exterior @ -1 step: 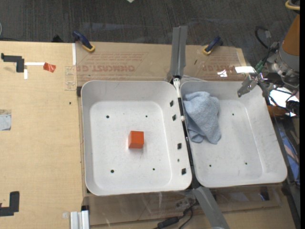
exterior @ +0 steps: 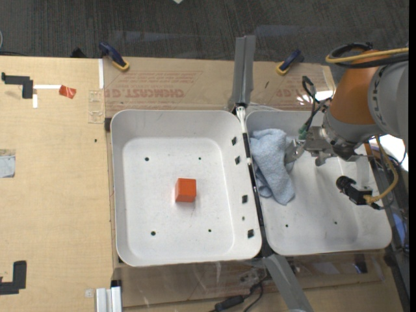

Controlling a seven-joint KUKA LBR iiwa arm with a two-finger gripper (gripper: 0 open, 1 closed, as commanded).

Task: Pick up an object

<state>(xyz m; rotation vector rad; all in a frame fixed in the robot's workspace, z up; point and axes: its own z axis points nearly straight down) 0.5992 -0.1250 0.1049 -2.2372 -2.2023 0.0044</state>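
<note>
1. Cloth [exterior: 272, 164], pale blue and crumpled, lies at the left wall of the right bin [exterior: 338, 239].
2. Pincer [exterior: 294, 153] sits at its right edge; grip state: cannot tell.
3. Advice: press down into a thick fold before closing, well clear of the bin wall.

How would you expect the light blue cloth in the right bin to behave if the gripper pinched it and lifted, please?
The light blue cloth lies crumpled in soft folds, so it would probably be floppy and drape down rather than hold its shape. It looks thin, so likely light. Bunched against the right bin wall beside the gripper, it might drag or unfold when pulled.
</note>
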